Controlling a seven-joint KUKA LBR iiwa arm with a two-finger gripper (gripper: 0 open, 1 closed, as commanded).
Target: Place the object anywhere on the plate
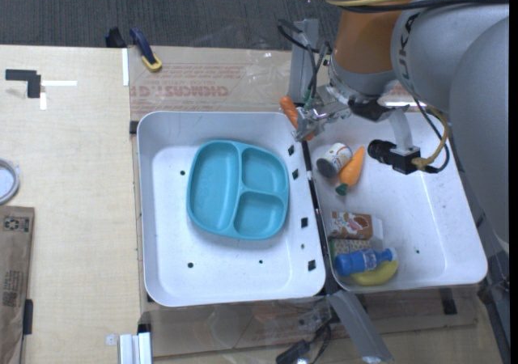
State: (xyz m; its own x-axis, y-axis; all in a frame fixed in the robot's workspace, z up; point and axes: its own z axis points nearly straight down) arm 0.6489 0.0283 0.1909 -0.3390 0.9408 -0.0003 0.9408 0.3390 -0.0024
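Observation:
A light blue plate [239, 190] with three compartments lies in the middle of the left bin [162, 217]. My gripper [305, 121] hangs over the far end of the divider between the two bins, up and to the right of the plate. A small orange carrot-like object [289, 108] sticks out to the upper left from between its fingers, and the gripper is shut on it. The object is above the left bin's far right corner, off the plate.
The right bin [437, 233] holds a second carrot [351, 168], a small can [332, 158], a snack box [352, 225], a blue bottle [362, 260] and a banana [374, 275]. A black cable plug [392, 154] dangles from the arm over it. A blue-and-yellow clamp [144, 50] lies beyond the bins.

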